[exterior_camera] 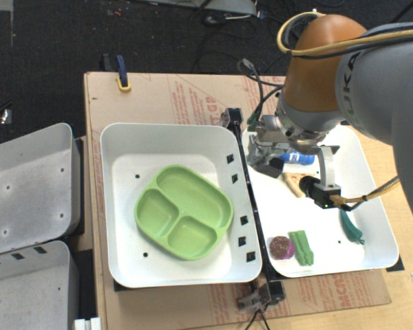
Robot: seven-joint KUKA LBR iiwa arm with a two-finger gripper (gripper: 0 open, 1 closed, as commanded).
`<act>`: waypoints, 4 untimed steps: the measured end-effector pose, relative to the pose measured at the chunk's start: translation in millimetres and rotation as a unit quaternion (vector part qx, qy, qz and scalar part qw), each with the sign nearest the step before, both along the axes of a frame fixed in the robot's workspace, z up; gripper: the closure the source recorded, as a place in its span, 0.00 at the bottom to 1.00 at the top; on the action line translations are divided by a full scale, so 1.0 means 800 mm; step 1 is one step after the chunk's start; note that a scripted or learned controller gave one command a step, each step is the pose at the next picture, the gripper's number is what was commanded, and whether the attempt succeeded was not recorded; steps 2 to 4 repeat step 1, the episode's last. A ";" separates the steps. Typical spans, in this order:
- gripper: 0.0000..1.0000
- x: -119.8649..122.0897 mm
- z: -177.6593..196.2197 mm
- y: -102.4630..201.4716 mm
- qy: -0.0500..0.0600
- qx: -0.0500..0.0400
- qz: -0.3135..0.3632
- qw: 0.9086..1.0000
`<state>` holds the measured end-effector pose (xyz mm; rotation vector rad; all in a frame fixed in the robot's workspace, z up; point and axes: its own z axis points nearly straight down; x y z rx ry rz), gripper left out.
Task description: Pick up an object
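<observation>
My claw (279,158) hangs just right of the green plate (184,212); open or closed, I cannot tell

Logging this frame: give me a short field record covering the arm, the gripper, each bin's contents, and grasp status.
arm: grey with orange band, reaching in from the right over the right bin
gripper: low over the far end of the right bin; finger state cannot be told
left bin: holds a green divided plate
right bin contents: blue object and tan object beside the gripper; purple object, green block, teal object nearer the front
grasp status: nothing seen between the fingers
</observation>
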<state>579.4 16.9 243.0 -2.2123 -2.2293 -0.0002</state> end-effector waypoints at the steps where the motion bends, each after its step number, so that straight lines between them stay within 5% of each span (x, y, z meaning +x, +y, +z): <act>1: 1.00 0.022 -0.019 0.058 -0.001 0.000 0.000 1.000; 4: 1.00 0.022 -0.019 0.058 -0.001 0.000 0.000 1.000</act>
